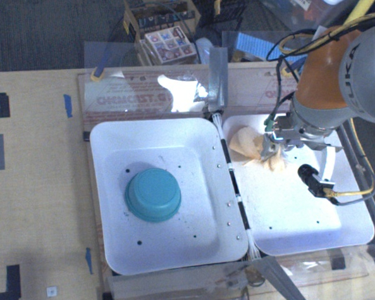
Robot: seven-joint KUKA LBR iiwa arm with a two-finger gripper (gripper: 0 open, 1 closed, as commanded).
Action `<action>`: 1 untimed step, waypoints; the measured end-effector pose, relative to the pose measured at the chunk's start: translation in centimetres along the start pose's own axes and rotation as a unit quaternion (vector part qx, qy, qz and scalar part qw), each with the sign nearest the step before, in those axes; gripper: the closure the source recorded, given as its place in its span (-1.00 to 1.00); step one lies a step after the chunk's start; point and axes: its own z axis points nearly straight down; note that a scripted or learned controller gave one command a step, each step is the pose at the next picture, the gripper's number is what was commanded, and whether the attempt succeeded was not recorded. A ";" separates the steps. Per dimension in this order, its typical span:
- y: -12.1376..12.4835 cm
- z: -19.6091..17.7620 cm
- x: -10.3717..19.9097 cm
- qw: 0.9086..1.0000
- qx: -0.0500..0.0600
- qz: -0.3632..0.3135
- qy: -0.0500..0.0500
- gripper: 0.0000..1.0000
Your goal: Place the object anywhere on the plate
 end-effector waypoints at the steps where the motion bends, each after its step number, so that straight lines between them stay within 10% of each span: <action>1: 0.1 -4.0 0.0 1.000 0.000 0.000 0.000 1.00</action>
